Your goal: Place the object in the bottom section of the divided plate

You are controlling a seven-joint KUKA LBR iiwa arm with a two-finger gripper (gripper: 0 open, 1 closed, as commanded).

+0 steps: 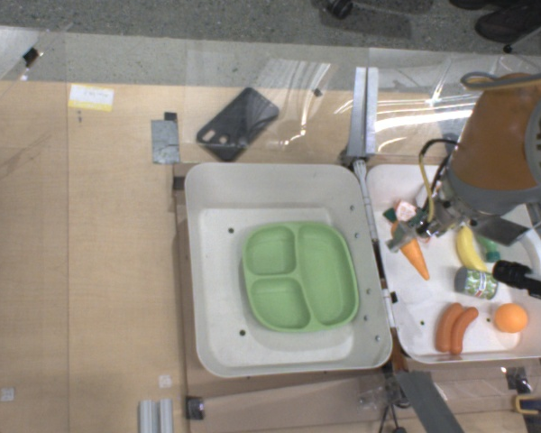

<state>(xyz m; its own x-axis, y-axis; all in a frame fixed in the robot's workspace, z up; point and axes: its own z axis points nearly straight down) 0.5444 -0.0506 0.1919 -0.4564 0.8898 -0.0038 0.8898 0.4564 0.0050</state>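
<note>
Camera view, looking down at a slant: wooden table [90, 269] with two shallow white bins side by side. Left bin [207, 197] holds the green divided plate [299, 276], lying flat near the middle, one long section on its right and two smaller ones on its left, all three bare; the bottom section is the lower-left one, nothing in it. Right bin [388, 188] holds the loose items: a carrot [417, 258] pointing down-right near the bin's left wall, a banana [470, 249] just right of it, a small green can [477, 283] on its side just below the banana, an orange [510, 318] at lower right, and a reddish sausage-like piece [455, 328] left of the orange. The arm [509, 142] comes in from the right, orange band on top, reaching down over the upper part of the right bin. The hand [413, 230] sits low just above the carrot's thick end, close or touching, hard to tell which. Cannot tell how far the hand is open or whether it has hold of anything; cables and wrist clutter that spot. A dark phone-like slab [238, 123] lies on the table above the left bin, a yellow label [91, 96] further left.
</note>
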